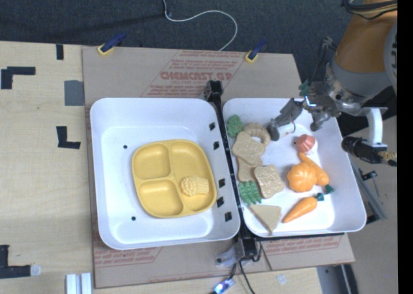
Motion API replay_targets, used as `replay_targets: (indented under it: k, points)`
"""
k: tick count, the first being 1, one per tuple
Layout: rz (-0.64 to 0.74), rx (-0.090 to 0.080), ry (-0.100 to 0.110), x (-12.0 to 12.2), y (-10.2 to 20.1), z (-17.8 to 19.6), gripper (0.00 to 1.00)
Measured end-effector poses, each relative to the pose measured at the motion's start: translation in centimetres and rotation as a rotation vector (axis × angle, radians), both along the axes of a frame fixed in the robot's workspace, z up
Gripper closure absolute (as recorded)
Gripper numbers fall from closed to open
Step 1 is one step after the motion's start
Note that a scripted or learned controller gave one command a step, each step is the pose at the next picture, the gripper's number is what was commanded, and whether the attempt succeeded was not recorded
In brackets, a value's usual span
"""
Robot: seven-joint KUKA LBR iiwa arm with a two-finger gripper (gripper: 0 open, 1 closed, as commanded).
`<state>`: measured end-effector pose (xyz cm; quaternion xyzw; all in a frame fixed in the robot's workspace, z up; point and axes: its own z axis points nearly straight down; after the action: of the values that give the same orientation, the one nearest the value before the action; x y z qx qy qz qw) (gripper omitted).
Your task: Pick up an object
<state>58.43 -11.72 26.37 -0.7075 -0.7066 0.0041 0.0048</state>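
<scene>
Bread wedge (268, 215) at near rim; tool (298, 120) tips blurred.

Right bin (348, 222) holds the pickable stuff: pumpkin (304, 176) at the right w/ a carrot (301, 208) just below it, tilted, tip toward lower left. Bread slices (256, 164) stacked down the bin's left side, a wedge (266, 216) at the bottom, green bits (249, 191) along the left wall, small red-white piece (306, 144) above the pumpkin. Left bin (106, 157): yellow divided plate (158, 164) w/ a corn cob (195, 186) in its lower-right compartment.
</scene>
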Motion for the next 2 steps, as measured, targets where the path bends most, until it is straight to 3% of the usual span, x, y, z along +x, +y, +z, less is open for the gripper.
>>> replay_targets:
  k: [1,2]
  points:
    - [0.003,-0.001,-0.011,0.2,0.0,0.6,0.00]
    - [0.003,-0.001,-0.008,-0.1,0.1,-3.7,0.00]
